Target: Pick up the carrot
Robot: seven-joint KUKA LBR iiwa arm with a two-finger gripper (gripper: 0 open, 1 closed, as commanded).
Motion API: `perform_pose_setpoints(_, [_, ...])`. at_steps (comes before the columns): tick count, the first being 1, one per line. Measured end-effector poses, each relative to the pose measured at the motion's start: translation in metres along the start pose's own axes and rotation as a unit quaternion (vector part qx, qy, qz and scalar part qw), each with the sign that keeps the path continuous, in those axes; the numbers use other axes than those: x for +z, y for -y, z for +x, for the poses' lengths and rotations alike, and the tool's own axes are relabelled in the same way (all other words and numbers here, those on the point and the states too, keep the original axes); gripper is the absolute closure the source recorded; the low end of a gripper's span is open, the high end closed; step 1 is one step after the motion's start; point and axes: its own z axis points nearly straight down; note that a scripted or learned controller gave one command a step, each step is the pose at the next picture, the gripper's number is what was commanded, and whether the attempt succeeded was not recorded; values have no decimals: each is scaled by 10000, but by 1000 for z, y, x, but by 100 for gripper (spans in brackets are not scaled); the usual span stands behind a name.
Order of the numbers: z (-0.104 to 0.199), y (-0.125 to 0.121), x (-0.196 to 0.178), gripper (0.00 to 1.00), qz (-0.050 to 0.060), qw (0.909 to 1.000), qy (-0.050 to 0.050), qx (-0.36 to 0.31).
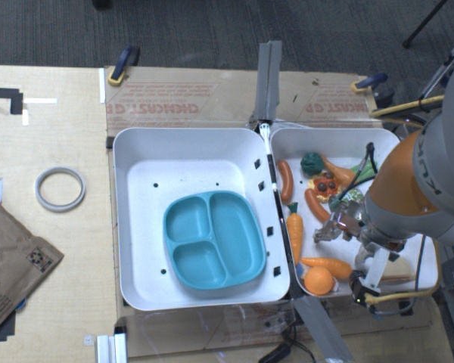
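An orange carrot (295, 235) with a green top lies lengthwise against the left wall of the right bin (340, 133). A second orange carrot-shaped piece (329, 265) lies crosswise near the bin's front, beside an orange ball (318, 280). My gripper (336, 226) hangs low over the middle of the right bin, just right of the upright carrot and above the crosswise one. The grey and orange arm (408, 195) covers the bin's right half. Nothing visible sits between the gripper's tips.
Two red sausages (286, 180) (315, 205), a green piece (312, 162) and other toy foods crowd the right bin's back. A teal divided plate (212, 239) lies in the left bin (136, 203). A tape ring (60, 188) rests on the bench at left.
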Motion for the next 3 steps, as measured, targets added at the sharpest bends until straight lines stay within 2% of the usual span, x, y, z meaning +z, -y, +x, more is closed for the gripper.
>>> perform_pose_setpoints(1, [3,2,1,0,11,9997,10,-262])
perform_pose_setpoints(2, [1,2,2,0,25,9965,14,-833])
perform_pose_setpoints(3, [0,1,-4,100,45,9965,33,-833])
